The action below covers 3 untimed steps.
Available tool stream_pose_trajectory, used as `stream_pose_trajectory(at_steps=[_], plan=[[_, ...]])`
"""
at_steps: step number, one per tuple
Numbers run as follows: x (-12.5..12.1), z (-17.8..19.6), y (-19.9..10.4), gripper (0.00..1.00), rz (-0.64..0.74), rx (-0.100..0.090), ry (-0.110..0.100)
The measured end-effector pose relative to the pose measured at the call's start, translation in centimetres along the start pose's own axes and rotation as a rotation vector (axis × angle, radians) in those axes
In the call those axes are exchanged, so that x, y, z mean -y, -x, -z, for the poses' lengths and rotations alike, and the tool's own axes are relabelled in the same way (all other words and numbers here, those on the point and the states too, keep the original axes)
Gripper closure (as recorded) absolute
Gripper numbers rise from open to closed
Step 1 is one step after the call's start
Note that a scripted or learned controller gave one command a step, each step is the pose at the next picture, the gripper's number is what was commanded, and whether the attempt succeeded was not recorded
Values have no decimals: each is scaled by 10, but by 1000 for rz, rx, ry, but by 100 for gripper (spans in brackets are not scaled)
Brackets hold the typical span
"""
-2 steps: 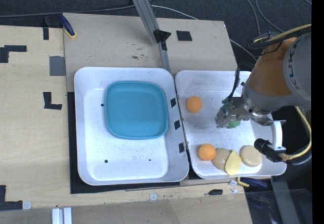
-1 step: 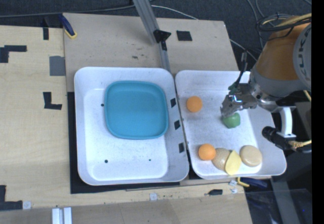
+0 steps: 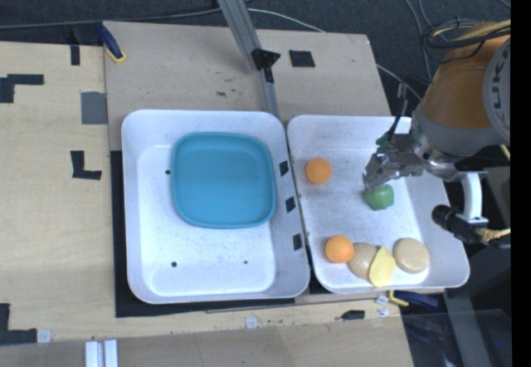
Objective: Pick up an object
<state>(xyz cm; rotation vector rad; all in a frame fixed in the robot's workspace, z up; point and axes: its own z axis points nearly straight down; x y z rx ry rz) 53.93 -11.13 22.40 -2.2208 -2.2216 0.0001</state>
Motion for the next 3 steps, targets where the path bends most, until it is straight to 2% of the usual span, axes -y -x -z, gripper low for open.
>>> stream_pose_trajectory(at_steps=[2, 3], plan=[[-59, 6, -93, 100, 4, 0, 0], [-79, 14, -144, 100, 4, -1, 0]])
